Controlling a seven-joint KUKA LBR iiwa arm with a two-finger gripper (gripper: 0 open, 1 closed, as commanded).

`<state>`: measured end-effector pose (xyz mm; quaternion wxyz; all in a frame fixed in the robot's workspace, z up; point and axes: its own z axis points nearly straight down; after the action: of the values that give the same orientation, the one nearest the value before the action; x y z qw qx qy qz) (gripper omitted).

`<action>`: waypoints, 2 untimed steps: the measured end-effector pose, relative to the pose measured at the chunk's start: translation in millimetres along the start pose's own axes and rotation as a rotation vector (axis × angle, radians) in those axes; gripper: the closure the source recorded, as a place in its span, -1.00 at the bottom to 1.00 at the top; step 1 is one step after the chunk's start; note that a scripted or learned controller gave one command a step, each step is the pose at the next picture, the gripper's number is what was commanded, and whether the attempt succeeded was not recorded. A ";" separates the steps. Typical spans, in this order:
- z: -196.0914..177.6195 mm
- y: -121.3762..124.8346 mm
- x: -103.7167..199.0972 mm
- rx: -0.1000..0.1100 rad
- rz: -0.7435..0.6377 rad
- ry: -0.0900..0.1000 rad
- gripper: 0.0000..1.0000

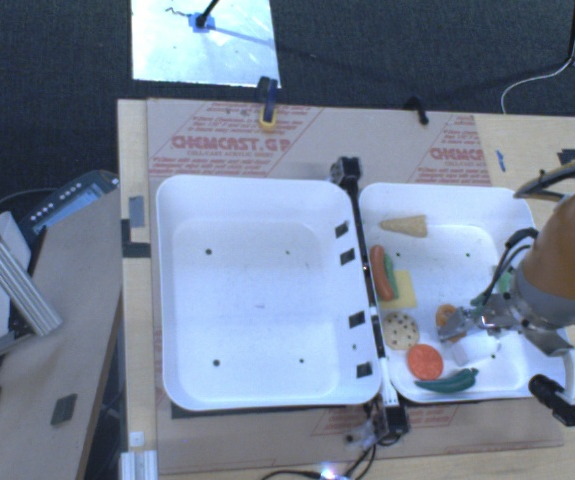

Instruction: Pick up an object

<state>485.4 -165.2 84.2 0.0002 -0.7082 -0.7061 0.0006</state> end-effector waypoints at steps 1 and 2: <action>-11.0 2.8 3.2 -0.005 -0.004 0.001 1.00; -106.0 71.3 98.7 -0.014 -0.017 0.001 1.00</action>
<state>557.2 -66.7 190.0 -0.0046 -0.7021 -0.7120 -0.0047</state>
